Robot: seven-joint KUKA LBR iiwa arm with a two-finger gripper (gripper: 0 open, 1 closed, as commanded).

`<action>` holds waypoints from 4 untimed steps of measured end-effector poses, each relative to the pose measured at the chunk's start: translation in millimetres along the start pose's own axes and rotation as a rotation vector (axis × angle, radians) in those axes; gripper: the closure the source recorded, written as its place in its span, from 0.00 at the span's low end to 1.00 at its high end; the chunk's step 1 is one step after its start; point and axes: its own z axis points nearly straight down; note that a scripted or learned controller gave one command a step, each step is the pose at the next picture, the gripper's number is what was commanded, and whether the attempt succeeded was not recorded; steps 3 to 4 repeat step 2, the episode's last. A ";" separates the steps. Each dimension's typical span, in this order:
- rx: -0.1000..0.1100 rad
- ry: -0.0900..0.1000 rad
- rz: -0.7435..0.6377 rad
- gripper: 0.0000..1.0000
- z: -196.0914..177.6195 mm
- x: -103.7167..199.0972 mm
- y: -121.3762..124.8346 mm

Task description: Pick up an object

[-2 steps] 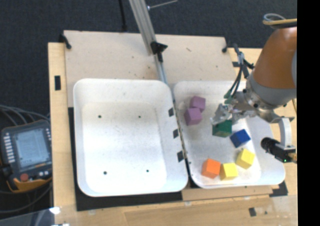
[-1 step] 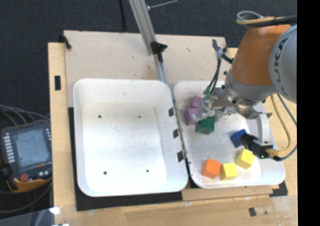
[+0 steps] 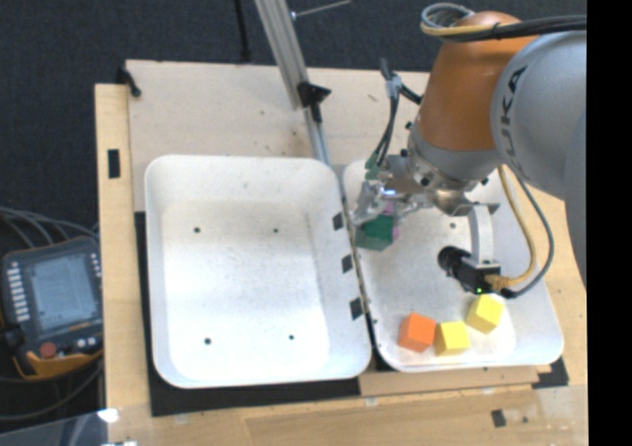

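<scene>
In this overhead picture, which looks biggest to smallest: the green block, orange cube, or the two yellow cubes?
1. Green block, though the gripper partly hides it and it may sit nearer the camera.
2. Orange cube.
3. Two yellow cubes, alike.

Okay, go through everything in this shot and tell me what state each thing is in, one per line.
hand: low over the right bin's left side, at the green block
green block: right under the hand, grip unclear
orange block: lying in the right bin
two yellow blocks: lying beside it
left bin: sits flat

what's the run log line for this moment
end effector: over right bin, left edge | green block: beneath it, grasp unclear | orange block, two yellow blocks: untouched
</scene>
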 end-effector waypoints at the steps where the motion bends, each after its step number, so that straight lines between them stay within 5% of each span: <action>1: 0.000 0.000 0.000 1.00 -4.3 43.5 23.9; 2: 0.001 -0.002 0.002 1.00 11.4 80.7 54.5; 4: 0.001 -0.002 0.002 1.00 11.4 80.7 54.5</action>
